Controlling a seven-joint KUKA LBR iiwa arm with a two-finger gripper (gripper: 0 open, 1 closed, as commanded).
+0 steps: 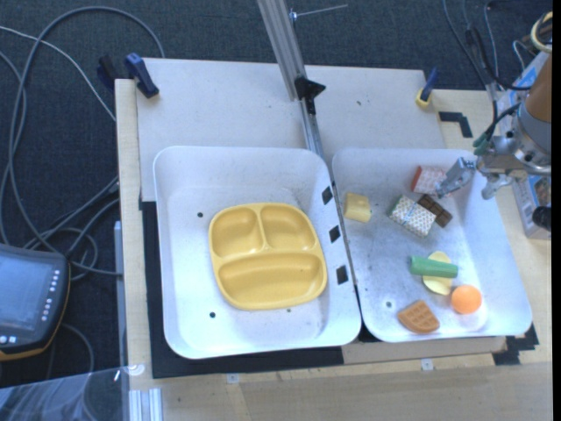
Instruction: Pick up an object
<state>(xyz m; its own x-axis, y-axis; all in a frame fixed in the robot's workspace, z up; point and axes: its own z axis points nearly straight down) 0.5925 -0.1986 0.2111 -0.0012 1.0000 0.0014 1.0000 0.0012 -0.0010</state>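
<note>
Pink block (427,180), small and patterned, lies in the upper part of the right bin (504,235), and is the piece nearest the gripper (458,181). Fingers point down and to the left over its right edge; whether they are spread or closed, cannot tell, and nothing visibly sits between them.

Judgement on handling: looks like a light, rigid toy piece with flat faces. Should not crush; may slide on the smooth bin floor if nudged. Best hold: across its two short flat sides.

Neighbours: brown block (435,210) just below it, touching the checkered block (412,216); both are close enough to foul a finger on descent. Yellow cube (357,207) lies near the bin's left wall. Green bar (433,267) rests across a yellow slice (438,281); orange ball (466,299) and waffle piece (418,317) are in the lower part, well apart from the pink block.

Left bin (175,235) holds a yellow divided plate (266,255).
</note>
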